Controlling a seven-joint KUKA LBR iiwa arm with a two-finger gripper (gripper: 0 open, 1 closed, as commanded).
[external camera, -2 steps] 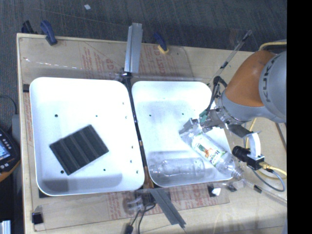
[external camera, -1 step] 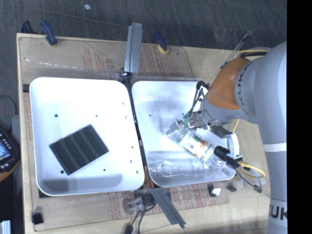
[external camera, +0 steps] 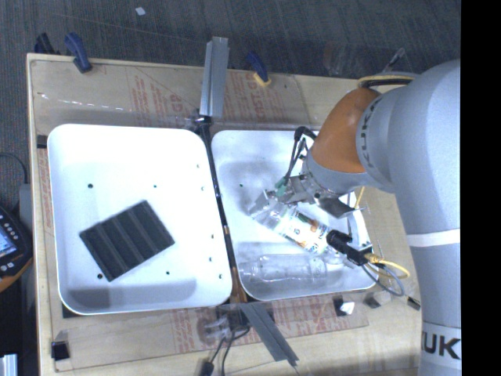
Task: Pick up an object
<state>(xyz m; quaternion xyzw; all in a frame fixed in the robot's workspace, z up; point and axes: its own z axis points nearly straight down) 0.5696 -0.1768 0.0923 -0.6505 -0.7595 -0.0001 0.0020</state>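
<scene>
Worktop (external camera: 117,92) of pale board carries everything under the slanted overhead view. At its far-left corner a blue spring clamp (external camera: 77,53) grips the back edge. Next comes the left shallow white plastic bin (external camera: 70,155), and on its floor, towards the near-left side, lies a flat black ribbed rectangular slab (external camera: 127,239), turned at an angle to the bin walls and touching none of them. Behind the seam where the two bins meet, a grey metal bar (external camera: 214,75) stands on the worktop, with a second blue clamp (external camera: 257,66) just to its right.

The right shallow white plastic bin (external camera: 232,163) sits against the left one. A clear plastic bottle (external camera: 286,269) lies on its side along this bin's near wall. Just behind the bottle, in the middle of the bin, rests a crumpled clear plastic packet with a white and orange label (external camera: 300,229), slanting from upper left to lower right.

The tool (external camera: 281,192) is low inside the right bin, right at the upper-left end of the packet; whether it touches the packet is not clear, and whether it is released or clenched cannot be told from this angle. Above it is the orange band (external camera: 342,138), and the grey arm (external camera: 427,163) runs off to the right.
</scene>
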